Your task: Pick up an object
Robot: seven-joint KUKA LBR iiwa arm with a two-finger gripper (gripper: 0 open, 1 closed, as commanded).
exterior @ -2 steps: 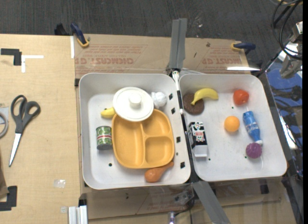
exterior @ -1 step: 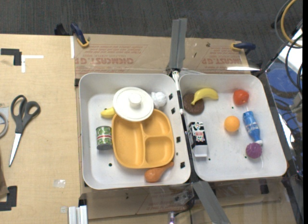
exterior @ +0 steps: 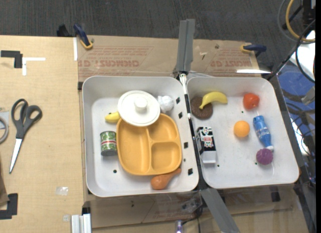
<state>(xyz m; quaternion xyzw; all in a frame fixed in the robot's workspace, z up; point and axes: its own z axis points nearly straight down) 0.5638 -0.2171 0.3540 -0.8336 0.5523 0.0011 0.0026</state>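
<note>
The left bin (exterior: 93, 177) holds an orange divided plate (exterior: 149, 150), a white lidded bowl (exterior: 139, 107) at its top, a green can (exterior: 108, 143) on the left, a yellow piece (exterior: 112, 117), a white crumpled item (exterior: 166, 102) and a brown-orange piece (exterior: 163, 180) at the front. In the right bin (exterior: 251, 174) lie a banana (exterior: 214, 98) over a brown disc (exterior: 202, 110), a red tomato (exterior: 251, 100), an orange (exterior: 242, 129), a blue bottle (exterior: 262, 131), a purple fruit (exterior: 264, 156) and a small black-and-white carton (exterior: 206, 145).
Scissors (exterior: 21, 124) lie on the wooden bench to the left. Cardboard (exterior: 165, 59) sits behind the bins, held by blue clamps (exterior: 83, 35). A grey post (exterior: 185, 46) stands behind the divider between the bins. Cables hang at the right edge.
</note>
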